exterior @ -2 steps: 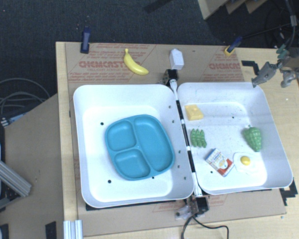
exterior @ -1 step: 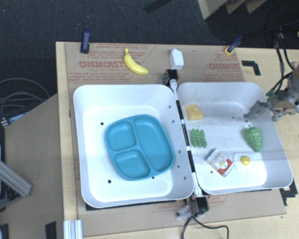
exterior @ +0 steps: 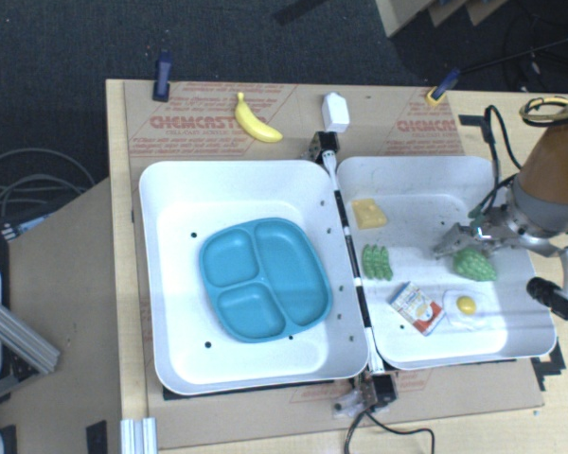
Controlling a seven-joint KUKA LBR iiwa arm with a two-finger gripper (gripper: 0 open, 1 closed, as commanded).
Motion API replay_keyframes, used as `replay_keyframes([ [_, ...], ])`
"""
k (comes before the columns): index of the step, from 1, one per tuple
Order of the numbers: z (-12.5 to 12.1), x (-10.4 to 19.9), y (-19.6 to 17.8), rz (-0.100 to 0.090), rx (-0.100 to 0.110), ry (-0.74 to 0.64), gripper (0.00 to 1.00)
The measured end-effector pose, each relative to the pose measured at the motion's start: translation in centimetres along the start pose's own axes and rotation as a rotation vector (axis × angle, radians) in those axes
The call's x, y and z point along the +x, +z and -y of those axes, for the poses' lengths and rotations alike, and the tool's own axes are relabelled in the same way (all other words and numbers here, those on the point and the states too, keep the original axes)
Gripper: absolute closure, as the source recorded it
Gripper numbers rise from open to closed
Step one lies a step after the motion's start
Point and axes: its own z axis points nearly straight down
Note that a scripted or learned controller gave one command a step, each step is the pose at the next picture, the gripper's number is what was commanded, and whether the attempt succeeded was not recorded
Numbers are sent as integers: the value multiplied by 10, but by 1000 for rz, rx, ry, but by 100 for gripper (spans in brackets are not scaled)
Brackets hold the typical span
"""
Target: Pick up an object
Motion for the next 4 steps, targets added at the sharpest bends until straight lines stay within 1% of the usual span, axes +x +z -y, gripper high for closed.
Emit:
replay_keyframes([
  [1,0,-2,-11,5,-3,2,100],
  [2,0,-1,-10,3,-2,1,0],
  [3,39,19,0,8,-1,5,0],
  [4,69,2,0,7,-1,5,0],
])
